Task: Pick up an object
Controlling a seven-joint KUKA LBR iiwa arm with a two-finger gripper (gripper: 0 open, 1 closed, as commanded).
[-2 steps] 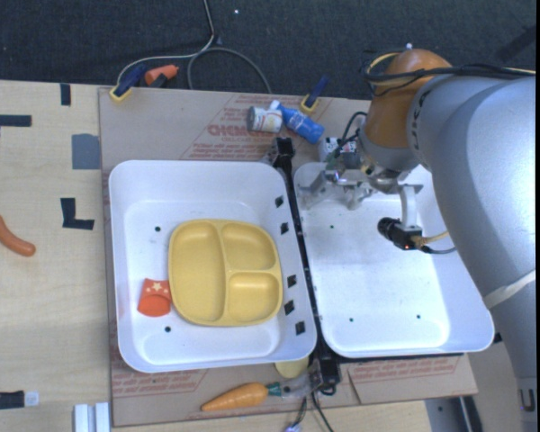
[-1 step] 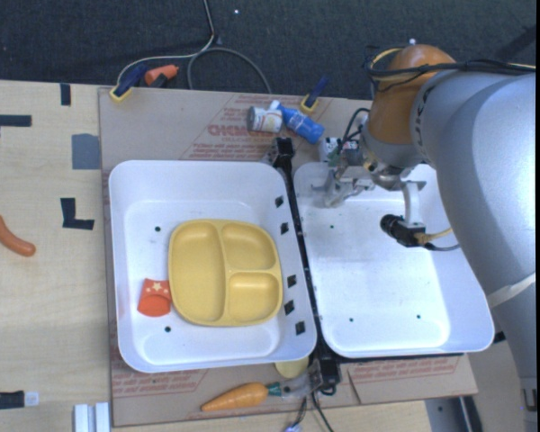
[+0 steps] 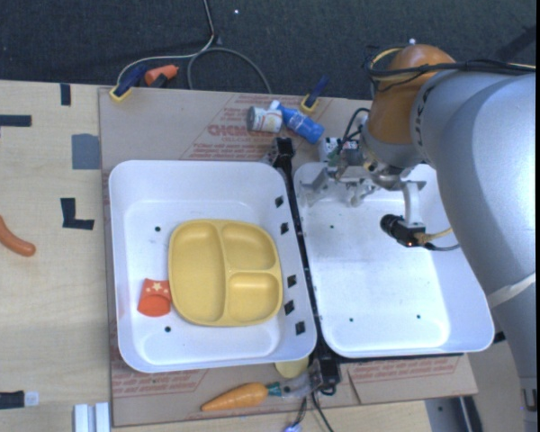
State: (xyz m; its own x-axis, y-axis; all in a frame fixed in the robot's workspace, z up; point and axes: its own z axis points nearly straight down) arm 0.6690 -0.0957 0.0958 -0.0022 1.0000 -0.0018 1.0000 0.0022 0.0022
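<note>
At the near edge of the bench a toy carrot (image 3: 236, 396) lies just outside the bins, below the left bin (image 3: 126, 187). Inside that bin sit a yellow divided plate (image 3: 223, 270) and, touching its left side, a small orange cup (image 3: 155, 298); these two are the only things in a bin to pick up. The right bin (image 3: 378, 286) lies beside it, and the arm (image 3: 486, 169) comes over its far right corner, with the pincer (image 3: 346, 180) low over the far edge; whether it is open or closed, or has hold of anything, I cannot tell from this slant. Beyond the bins, near the far edge of the cardboard, lie a small bottle (image 3: 286, 121) and a clamp (image 3: 144, 77); a toy sausage (image 3: 11, 236) rests well to the left on the bench. The risk, as I judge it: the pincer is well apart from the cup and plate, so closing here would catch nothing, and the flat plate may slip from a two-finger grasp.
</note>
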